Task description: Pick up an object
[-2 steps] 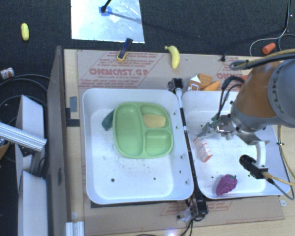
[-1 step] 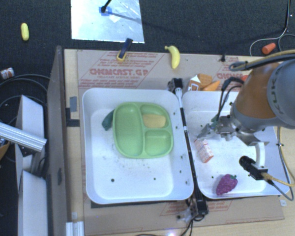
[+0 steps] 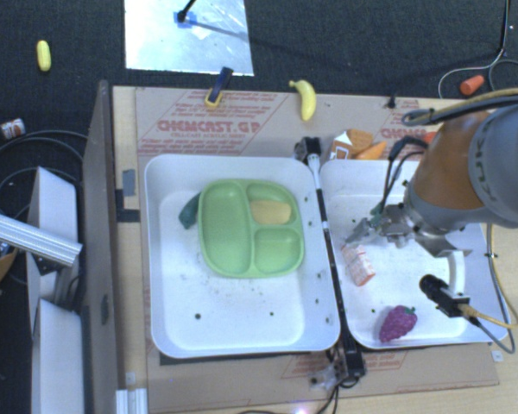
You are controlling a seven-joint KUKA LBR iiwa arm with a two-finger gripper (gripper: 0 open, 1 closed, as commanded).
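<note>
The nearest candidate is the small white and red packet (image 3: 358, 264), lying flat on the floor of the right bin (image 3: 363, 198), just below the claw (image 3: 364, 228) and a touch to its left in the camera view. It looks light and probably crinkly, a wrapped thing with little stiffness, so it may slide on the smooth plastic or buckle if pinched at one end; a grip across its narrow width near the middle seems the safest bet. The claw hangs low over the bin, its two fingers spread a little apart with nothing between them, tips pointing towards the bins' shared wall.

Further below the claw and to its right, near the bin's front edge, sits a purple bunch of toy grapes (image 3: 398, 322). It is knobbly and likely rubbery, which should give the fingers purchase, and it is best taken across its fat middle.

Left of the claw, across the divider, the left bin (image 3: 173, 317) carries a green divided plate (image 3: 246, 228) with a yellow piece (image 3: 270, 210) in its upper right compartment and a dark teal item (image 3: 189, 210) tucked against its left rim. The plate is broad and stiff, a poor fit for this claw. Above the claw, on the counter (image 3: 242, 119) beyond the bins, lies a toy banana (image 3: 306, 99).
</note>
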